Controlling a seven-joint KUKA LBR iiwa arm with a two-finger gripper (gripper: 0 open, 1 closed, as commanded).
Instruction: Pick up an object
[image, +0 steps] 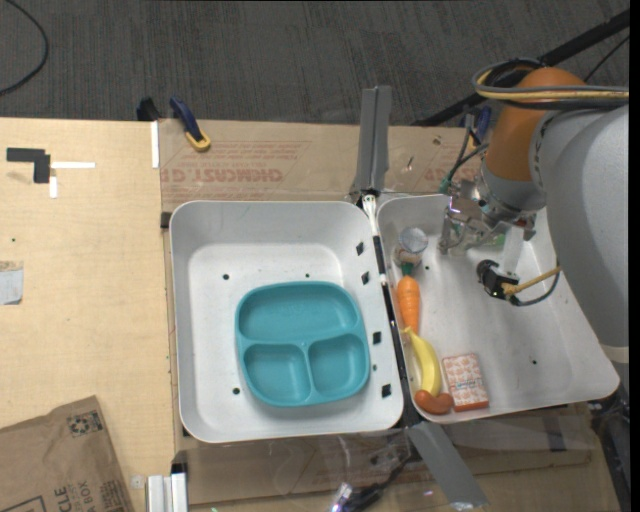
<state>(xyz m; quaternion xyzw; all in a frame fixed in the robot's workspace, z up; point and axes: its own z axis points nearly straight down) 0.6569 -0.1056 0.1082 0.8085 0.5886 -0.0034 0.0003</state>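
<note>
In the right-hand shallow white plastic bin (560, 345), toward its far end, the grey arm's two-finger gripper (462, 238) is hanging low over the floor of the bin, its metal tips pointing down; whether those tips are apart or together cannot be told from this slant, and nothing is showing between them. The orange band (525, 125) above the wrist is sitting just behind it, to the far right. A small round grey object (414, 240) is lying just left of the gripper, near the bin's far-left corner. Along the left wall of the same bin, a row of toy food is running toward the near edge: an orange plastic carrot (408, 303), then a yellow plastic banana (426, 362) touching the carrot's near end, then a small red rounded piece (433, 402) at the banana's near tip. A small red-and-white patterned box (465, 381) is lying flat just right of the banana, touching the red piece. All of these are lying well apart from the gripper, nearer the viewer. In the left-hand shallow white plastic bin (205, 300), a teal plastic divided plate (302, 342) with three compartments is resting flat near the middle. A black coiled cable (492, 277) is dangling beside the gripper on its near right.
</note>
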